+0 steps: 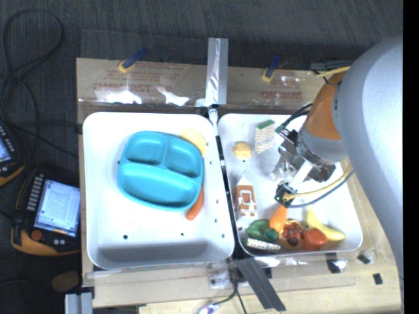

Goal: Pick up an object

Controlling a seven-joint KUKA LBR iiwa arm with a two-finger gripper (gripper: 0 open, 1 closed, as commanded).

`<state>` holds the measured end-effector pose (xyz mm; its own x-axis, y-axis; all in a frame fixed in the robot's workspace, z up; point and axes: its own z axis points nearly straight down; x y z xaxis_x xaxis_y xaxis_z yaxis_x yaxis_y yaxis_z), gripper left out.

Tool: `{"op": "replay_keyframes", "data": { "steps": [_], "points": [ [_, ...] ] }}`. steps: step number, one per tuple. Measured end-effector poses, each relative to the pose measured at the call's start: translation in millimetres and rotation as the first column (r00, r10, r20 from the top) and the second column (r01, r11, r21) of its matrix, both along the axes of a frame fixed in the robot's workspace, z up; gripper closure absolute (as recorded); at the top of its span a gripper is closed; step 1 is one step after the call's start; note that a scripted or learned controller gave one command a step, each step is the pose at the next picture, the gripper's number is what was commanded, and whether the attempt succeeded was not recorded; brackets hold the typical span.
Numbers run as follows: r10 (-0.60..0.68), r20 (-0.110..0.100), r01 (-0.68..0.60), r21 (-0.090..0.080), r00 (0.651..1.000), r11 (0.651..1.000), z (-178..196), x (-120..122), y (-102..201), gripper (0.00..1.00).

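Observation:
My gripper (284,170) hangs over the middle of the right bin (353,195), reaching in from the right. A small pale yellow piece (242,150) lies to its left, and a white and green packet (264,136) sits just behind it. A clear packet with an orange label (245,199) lies at the bin's left side. Along the front wall is a pile of toy food: a green pepper (258,227), an orange carrot (278,217), a red tomato (315,238) and a yellow banana (323,226). I see nothing held in the gripper.
The left bin (98,234) holds a blue divided plate (160,169), with a yellow piece (194,138) at the plate's back right and an orange stick (195,207) at its front right. The arm's grey body (376,123) covers the right bin's far right corner.

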<state>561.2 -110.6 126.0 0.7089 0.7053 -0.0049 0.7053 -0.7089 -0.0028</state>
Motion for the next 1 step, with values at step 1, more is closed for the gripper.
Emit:
{"op": "replay_keyframes", "data": {
  "steps": [1],
  "points": [
    [-0.336,0.001,0.336,-0.003,0.942,0.942,56.7,-22.5,31.9,1.0]
  ]
}}
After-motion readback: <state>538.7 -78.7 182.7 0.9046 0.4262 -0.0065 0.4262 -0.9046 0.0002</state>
